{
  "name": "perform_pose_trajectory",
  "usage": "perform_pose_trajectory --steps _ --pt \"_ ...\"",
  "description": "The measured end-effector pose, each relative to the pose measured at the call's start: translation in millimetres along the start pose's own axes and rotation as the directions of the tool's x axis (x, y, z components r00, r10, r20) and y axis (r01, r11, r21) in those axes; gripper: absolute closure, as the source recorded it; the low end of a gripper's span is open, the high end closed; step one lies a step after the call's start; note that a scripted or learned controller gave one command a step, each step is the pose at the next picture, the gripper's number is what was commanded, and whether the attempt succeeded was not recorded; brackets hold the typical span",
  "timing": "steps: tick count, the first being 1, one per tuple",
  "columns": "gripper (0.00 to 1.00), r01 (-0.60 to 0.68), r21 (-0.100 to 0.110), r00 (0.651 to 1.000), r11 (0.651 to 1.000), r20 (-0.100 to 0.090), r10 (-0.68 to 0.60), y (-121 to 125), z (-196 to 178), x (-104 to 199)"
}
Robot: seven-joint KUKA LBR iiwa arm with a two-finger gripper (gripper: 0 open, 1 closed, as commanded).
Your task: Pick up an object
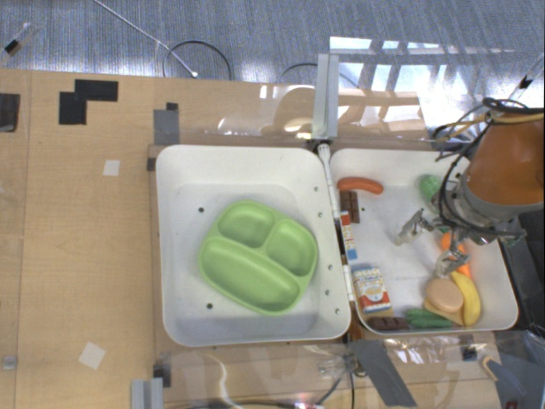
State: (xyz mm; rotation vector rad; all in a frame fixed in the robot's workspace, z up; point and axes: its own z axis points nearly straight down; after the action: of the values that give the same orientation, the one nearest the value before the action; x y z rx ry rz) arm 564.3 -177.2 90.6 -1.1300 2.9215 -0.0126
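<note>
My gripper (433, 244) hangs over the middle of the right bin (387, 207). Its fingers are spread open, with only bare bin floor showing between them. One fingertip (411, 228) points left, the other sits by a small orange piece (445, 240). Just below lie a yellow banana (467, 296) and a tan bun (444, 296). A red sausage (360, 185) lies at the bin's far left. A green item (430, 185) is partly hidden by the arm (509, 164).
A brown bar (349, 206) and a small carton (370, 287) lie along the right bin's left wall. A dark bar (382, 322) and a green pod (430, 318) rest at its front edge. The left bin (183, 177) holds a green divided plate (258, 256).
</note>
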Motion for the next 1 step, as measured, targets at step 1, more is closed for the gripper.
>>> perform_pose_trajectory --steps 1 --pt "0.0 -0.012 0.001 1.0 1.0 0.004 0.012 -7.7 0.2 34.8"
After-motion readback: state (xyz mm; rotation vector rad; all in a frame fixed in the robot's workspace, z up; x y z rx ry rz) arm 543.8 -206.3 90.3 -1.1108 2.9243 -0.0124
